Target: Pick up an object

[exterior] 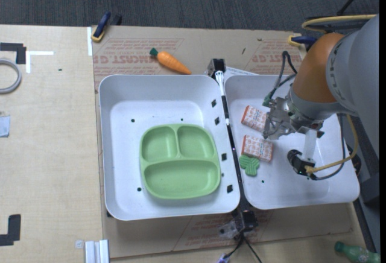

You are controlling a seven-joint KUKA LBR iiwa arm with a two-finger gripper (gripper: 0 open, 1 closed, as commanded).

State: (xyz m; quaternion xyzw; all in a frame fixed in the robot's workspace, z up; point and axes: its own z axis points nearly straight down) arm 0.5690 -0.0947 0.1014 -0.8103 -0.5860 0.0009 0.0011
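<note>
Two small rectangular red-and-white printed packets [254, 117] [257, 148] lie in the right white bin [338, 186], one above the other, with a small green toy piece [249, 164] just below the lower packet. The grey arm [338, 75], orange-banded above the wrist, bends in from the right, its gripper [272, 129] poised between the packets, grip unclear. A green three-compartment plastic plate [180, 161] sits in the left white bin [120, 135].

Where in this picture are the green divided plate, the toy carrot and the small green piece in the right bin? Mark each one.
Green divided plate [180, 162], camera view: its middle ridge.
Toy carrot [173, 62], camera view: orange body.
Small green piece [249, 163], camera view: its centre.
</note>
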